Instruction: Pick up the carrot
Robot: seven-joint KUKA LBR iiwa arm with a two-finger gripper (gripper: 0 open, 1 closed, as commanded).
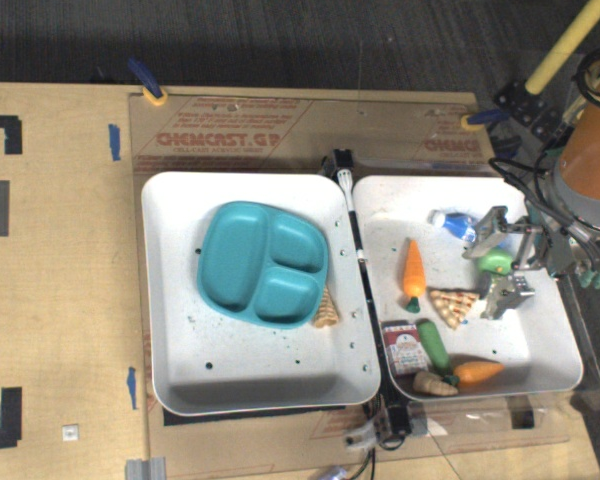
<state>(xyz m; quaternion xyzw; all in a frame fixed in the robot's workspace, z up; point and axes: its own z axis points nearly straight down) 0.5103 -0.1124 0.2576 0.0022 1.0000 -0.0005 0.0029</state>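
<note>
1. I am looking down on a dark grey carpeted floor (280,18) running along the top of the view.
2. A light wooden bench top (55,268) is filling the left side, carrying black tape marks (8,133) and short blue tape strips (114,140).
3. A brown cardboard sheet (300,128) with red printing is lying flat on the bench, held by 2 blue-and-yellow clamps (148,83) at its far corners.
4. Even overhead light is falling, casting soft shadows.
</note>
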